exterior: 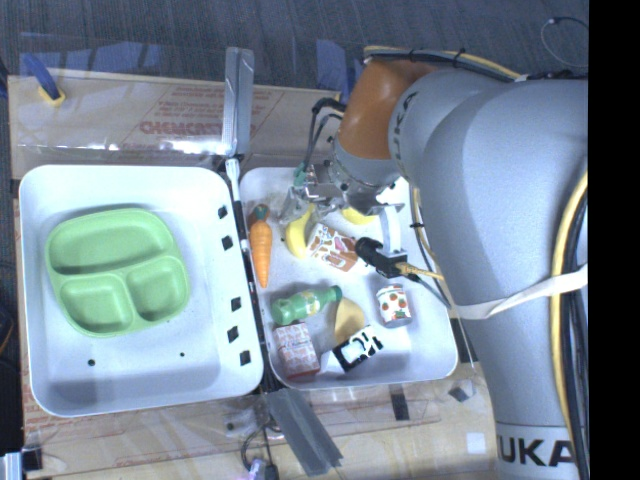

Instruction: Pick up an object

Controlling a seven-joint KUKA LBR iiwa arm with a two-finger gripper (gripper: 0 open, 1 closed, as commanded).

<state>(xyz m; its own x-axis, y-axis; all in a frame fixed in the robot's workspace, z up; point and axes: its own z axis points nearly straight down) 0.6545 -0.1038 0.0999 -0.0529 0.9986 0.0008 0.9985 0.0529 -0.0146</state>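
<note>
Camera view records one grey arm (480,168) entering above the right bin (440,353), its orange band over that bin's far edge. One pincer (318,193) sits low at the right bin's far-left corner; whether it is apart, together or clamped on anything cannot be told, since the wrist and cabling cover it.

Two white bins rest on one desk (120,118). The left bin (60,368), just beside the right bin, carries one green divided tray (115,268) and no loose items.

The right bin holds every candidate for the pick, all crowded toward its left and middle. Counted: one carrot (260,251) along its left wall; one banana (297,236) near its far-left corner, directly under the pincer; one red-and-white carton (330,248) touching the banana; one green bottle (303,304) at its centre; one yellow wedge (348,318) just beside the bottle; one small printed can (394,305) toward its right wall; one reddish packet (297,350) and one black-and-white item (358,349) at its near edge.

Risk, in my judgement: the banana and carton touch, so a closing grasp may pinch both or squeeze one aside. The banana's curved skin may slip free on lifting. Proximity to the right bin's far wall may foul a descent.
</note>
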